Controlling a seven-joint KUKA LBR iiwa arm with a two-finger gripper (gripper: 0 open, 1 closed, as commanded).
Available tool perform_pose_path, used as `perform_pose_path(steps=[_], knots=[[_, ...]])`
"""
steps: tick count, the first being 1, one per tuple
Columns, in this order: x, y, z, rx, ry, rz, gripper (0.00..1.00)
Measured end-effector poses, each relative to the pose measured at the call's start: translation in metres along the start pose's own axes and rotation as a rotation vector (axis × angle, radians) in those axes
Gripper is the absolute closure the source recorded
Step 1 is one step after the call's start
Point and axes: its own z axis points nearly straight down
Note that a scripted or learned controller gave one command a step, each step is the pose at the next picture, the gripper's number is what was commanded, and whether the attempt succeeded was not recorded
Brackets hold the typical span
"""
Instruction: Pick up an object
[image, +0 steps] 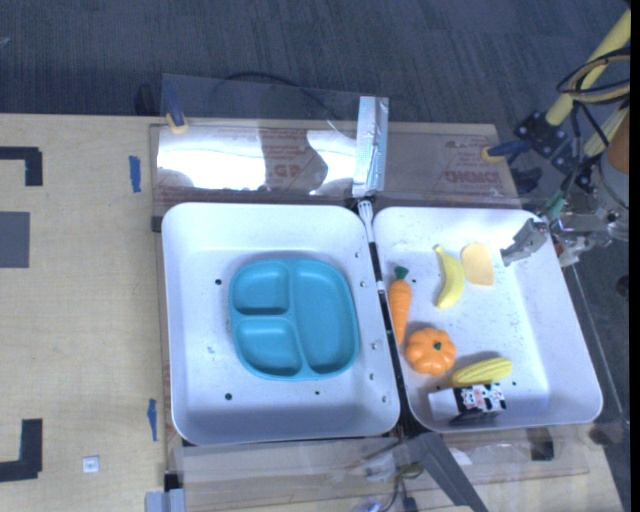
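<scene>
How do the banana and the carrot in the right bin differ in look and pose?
The banana is yellow and curved; the carrot is orange, straight and tapered, with a green top. The banana lies out on the floor of the right bin, beside a pale yellow piece; the carrot lies along the bin's left wall, just above the orange pumpkin. Both are toy foods lying flat, roughly lengthwise up the view.

Contents of the right bin (560, 330). A yellow banana (449, 277) lies curved near the middle, with a pale yellow wedge, possibly cheese (478, 265), just beside it on the right. An orange carrot (399, 305) with a green top lies lengthwise along the bin's left wall. Below it sits an orange pumpkin (430, 351); a yellow corn cob (481, 371) lies tilted to its right, above a small black-and-white box (478, 399).
</scene>
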Motion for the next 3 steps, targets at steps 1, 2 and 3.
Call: perform_pose_path(steps=[1, 2, 3], knots=[[-0.007, 0.002, -0.086, -0.011, -0.007, -0.204, 0.0], [0.045, 0.081, 0.033, 0.002, 0.001, -0.571, 0.0], [0.051, 0.049, 0.149, -0.003, -0.002, -0.558, 0.0]])
